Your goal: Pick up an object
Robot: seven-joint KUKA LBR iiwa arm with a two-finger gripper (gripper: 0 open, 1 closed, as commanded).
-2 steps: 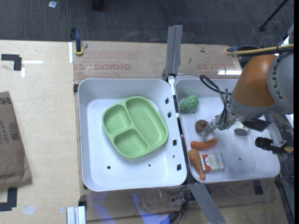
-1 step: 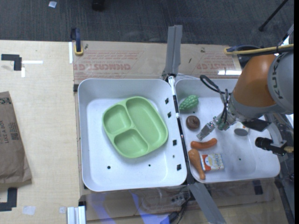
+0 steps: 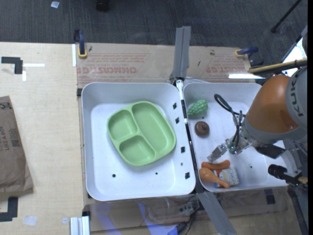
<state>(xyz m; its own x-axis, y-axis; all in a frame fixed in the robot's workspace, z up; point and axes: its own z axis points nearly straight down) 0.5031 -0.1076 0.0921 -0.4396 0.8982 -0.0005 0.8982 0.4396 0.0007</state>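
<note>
1. We take the orange toy (image 3: 215, 172), lying at the right bin's (image 3: 254, 94) front edge beside a small packet (image 3: 231, 177), as our nearest target.
2. We should descend squarely over it, clear of the packet.
3. Our hand (image 3: 218, 153) hovers just above it, grasping nothing; whether clenched we cannot tell.
4. The arm (image 3: 274, 106) slants in from the right.

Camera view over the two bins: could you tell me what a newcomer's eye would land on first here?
Most striking is the pale green divided plate, lying alone in the left bin. Next comes the arm's orange band over the right bin, with the pincer low above an orange toy at the near edge. A green knobbly item and a brown round one sit near the divider.
</note>
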